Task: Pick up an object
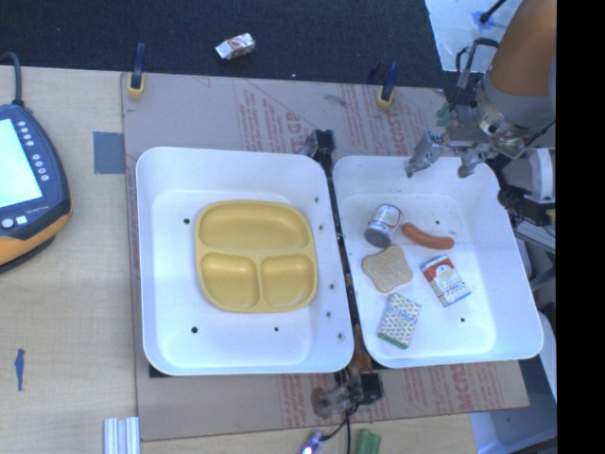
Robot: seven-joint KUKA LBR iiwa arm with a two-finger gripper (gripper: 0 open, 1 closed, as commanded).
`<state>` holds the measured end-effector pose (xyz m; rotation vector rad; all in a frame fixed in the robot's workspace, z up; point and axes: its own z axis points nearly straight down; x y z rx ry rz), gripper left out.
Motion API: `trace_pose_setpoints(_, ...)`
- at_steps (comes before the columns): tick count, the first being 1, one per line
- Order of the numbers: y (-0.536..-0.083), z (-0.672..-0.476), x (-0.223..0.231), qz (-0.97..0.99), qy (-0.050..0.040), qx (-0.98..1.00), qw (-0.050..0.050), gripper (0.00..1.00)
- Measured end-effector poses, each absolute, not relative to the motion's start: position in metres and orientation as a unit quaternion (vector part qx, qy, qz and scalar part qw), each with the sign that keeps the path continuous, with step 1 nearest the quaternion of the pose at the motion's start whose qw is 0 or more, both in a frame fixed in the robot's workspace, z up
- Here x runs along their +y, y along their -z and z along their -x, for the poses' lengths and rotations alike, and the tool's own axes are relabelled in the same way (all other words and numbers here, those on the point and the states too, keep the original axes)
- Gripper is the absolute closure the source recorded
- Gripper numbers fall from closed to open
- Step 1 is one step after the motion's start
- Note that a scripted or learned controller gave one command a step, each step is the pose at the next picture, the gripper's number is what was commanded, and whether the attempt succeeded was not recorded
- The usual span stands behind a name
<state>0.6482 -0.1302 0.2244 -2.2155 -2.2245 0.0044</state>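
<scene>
Camera view: left bin (156,253) holds a yellow divided tray (255,253). Right bin (515,291) holds a can (383,223), sausage (427,237), bread slice (388,269), patterned packet (400,320) and red-and-white carton (445,280). Gripper (442,162) hovers above that bin's far edge, fingers spread, holding nothing.

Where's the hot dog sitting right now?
The hot dog lies in the right bin, toward its upper middle, just right of the small can and above the red-and-white packet.

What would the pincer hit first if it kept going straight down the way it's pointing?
Probably bare floor at the back of the right bin. The pincer hangs behind the small can and the sausage, though depth is unclear.
</scene>
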Motion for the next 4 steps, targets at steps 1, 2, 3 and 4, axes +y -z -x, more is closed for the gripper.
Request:
trace_pose_setpoints(1,-0.113,-0.612,-0.134,0.706,0.0037,-0.708,-0.004,0.00)
trace_pose_setpoints(2,-0.164,-0.630,-0.211,0.706,-0.0006,-0.708,0.000,0.00)
trace_pose_setpoints(3,-0.131,-0.608,-0.184,0.705,-0.0017,-0.709,0.001,0.00)
trace_pose_setpoints(4,-0.093,-0.570,-0.162,0.706,-0.0009,-0.709,-0.001,0.00)
